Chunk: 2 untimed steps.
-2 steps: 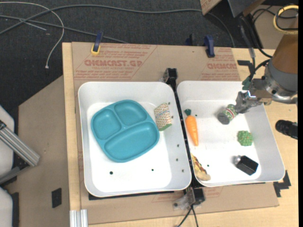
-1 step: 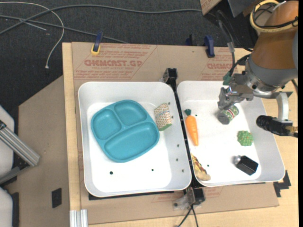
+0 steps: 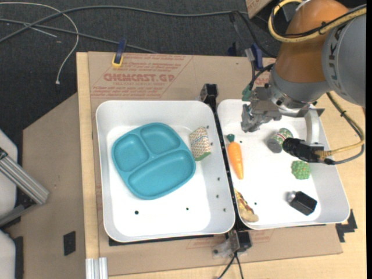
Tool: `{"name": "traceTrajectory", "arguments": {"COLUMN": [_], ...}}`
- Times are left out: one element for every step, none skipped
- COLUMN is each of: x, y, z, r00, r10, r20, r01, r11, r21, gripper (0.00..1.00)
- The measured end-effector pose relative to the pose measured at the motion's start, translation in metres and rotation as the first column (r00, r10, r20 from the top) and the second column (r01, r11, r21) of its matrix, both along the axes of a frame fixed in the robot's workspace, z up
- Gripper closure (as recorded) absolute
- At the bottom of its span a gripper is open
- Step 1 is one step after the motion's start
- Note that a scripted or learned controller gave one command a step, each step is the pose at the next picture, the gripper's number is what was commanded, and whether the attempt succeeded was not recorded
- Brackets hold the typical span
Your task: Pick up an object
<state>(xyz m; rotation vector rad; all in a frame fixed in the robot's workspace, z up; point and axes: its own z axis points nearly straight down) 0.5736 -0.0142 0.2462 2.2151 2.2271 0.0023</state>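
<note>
My gripper (image 3: pixel 253 120) hangs over the back left part of the right bin (image 3: pixel 273 214), pointing down, with nothing visibly held. An orange carrot (image 3: pixel 235 158) with a green top lies just below and left of it, near the bin's left wall. A small green can (image 3: pixel 279 139) lies on its side to the gripper's right. A green knobbly ball (image 3: pixel 300 169) sits further right, partly behind a black fitting on the arm. A black box (image 3: pixel 303 202) and a brown banana-like piece (image 3: pixel 247 208) lie near the front of the bin.
The left bin (image 3: pixel 116 214) holds a blue divided plate (image 3: pixel 154 158) and a small patterned cup (image 3: pixel 200 142) by its right wall. The arm's grey and orange body (image 3: pixel 314 45) looms over the right bin's back. Cables trail at the right.
</note>
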Motion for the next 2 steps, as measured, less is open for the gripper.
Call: {"name": "traceTrajectory", "arguments": {"x": [0.012, 0.028], "y": [0.056, 0.098], "z": [-0.014, -0.024], "r00": [1.0, 1.0], "r10": [-0.002, -0.001], "r20": [0.0, 0.0], "r01": [0.002, 0.001], "r11": [1.0, 1.0], "r21": [0.0, 0.0], "gripper": [1.0, 1.0]}}
